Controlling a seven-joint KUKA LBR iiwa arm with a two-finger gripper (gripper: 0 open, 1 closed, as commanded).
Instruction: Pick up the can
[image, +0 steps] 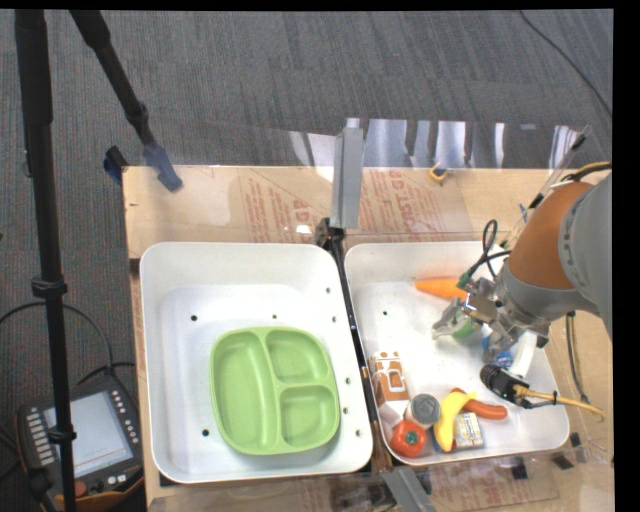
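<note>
Round grey-lidded can (425, 409); smooth white bin (390, 262)

Bench: I see a brown board (250, 205) with red print, under both bins.
Left bin: (170, 290) white, shallow, resting on the bench.
Right bin: (400, 262) white, touching the left one along the middle.

Green plate (274, 389), orange carrot (438, 288)
</note>
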